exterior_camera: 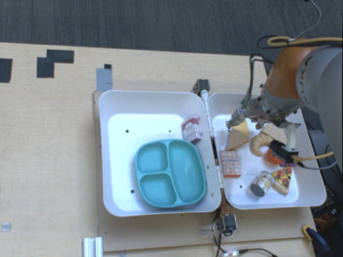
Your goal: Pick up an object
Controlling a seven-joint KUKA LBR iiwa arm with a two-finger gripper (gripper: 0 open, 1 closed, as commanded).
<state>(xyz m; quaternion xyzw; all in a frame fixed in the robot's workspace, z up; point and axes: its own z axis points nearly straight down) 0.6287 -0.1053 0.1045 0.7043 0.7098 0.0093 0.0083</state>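
Over the right bin (316, 197) hangs the arm (300, 74), its gripper (247, 116) just above a cheese wedge (238, 135); whether the fingers are open, I cannot tell. Crowding by the croissant (261, 142) risks a glancing, failed grasp.

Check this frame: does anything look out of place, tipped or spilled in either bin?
One thing stands out: a small red-and-white packet in the left bin leans against the wall by the divider instead of lying flat. In the right bin a small can lies on its side. Nothing looks spilled or damaged.
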